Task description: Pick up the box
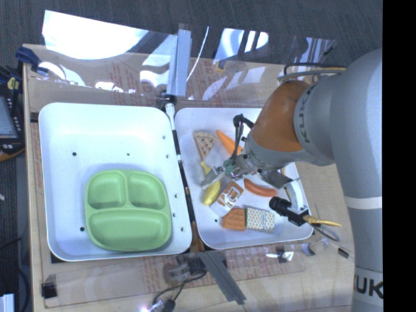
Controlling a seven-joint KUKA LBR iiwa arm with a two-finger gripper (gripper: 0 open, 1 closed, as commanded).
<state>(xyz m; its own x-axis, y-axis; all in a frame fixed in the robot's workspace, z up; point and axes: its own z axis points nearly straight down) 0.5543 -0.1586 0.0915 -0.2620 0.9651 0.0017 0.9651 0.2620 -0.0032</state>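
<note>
A green three-compartment plastic plate (pixel 128 210) lies in the lower half of the left white bin (pixel 58 129). In the right white bin (pixel 195 229), right of centre in the frame, food toys are strewn: a waffle-like wedge (pixel 203 143), a yellow banana (pixel 212 192), an orange carrot (pixel 226 140). The small orange-and-white printed box (pixel 229 194) lies mid-bin, beside the banana. The gripper (pixel 229 168) hovers just above it; its grip cannot be told.

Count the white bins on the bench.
2. The left bin holds a green divided plate; the right bin holds the small items, under the arm.
</note>
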